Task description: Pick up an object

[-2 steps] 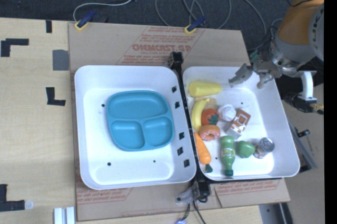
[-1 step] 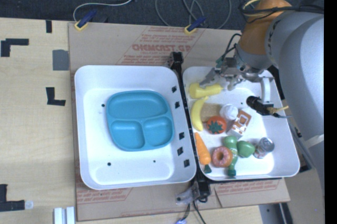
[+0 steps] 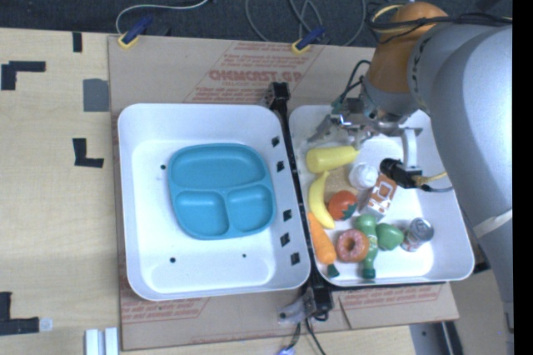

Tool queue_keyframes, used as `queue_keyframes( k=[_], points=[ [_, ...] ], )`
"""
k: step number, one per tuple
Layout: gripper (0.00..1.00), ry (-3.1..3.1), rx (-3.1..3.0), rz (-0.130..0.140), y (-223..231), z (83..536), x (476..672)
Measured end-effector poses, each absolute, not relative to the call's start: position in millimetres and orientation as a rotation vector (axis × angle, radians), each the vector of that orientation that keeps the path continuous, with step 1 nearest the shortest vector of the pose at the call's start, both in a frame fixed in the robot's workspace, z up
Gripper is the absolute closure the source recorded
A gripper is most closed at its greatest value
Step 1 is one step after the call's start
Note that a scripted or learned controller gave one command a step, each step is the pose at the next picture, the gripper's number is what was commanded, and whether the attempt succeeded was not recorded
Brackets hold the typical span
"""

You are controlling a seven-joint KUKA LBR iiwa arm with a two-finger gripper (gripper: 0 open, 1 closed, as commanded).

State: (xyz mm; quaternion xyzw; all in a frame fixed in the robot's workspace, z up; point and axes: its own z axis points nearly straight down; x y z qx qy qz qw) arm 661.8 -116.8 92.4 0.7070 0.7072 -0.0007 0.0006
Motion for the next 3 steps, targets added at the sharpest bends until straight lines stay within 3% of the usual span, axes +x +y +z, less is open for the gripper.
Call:
queue_keyframes(
  k=[1,2,3],
  points=[
    [0.0,2.22,2.218,0.001,-101,86,614.0],
    [0.0,2.218,2.216,0.004,-99,87,591.6],
    [0.0,2.22,2.22,-0.002,-163,134,629.7]
  ],
)
